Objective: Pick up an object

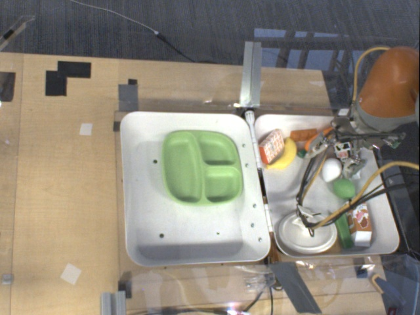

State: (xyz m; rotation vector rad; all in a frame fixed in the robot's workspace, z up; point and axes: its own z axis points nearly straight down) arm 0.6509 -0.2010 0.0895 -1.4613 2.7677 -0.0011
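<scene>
Gripper (348,157) hangs over the upper middle of the right bin (392,241), below the orange band of the arm (390,87). Whether it is spread or closed cannot be told from this view, and nothing can be made out in its grasp.

Nearest candidates for the pick: a white egg (331,170) just beside the gripper on its left, and a green ball (342,189) just below it. Both are round and likely to roll, so in my judgement the descent should be centred squarely over 1 of them, with the cables (308,176) that loop across the bin kept out of the closing path.

Count, right bin: 1 white egg, 1 green ball, 1 yellow fruit (285,157), 1 red packet (272,146) resting against that fruit, 1 orange piece (304,136) near the top wall, 1 metal bowl (305,235) at the lower left corner, 1 brown carton (361,223) at the lower right.

Count, left bin (141,176): 1 green tray (200,166) with 3 compartments, lying flat near the centre.

Bins: 2, side by side, touching along the middle divider.
</scene>
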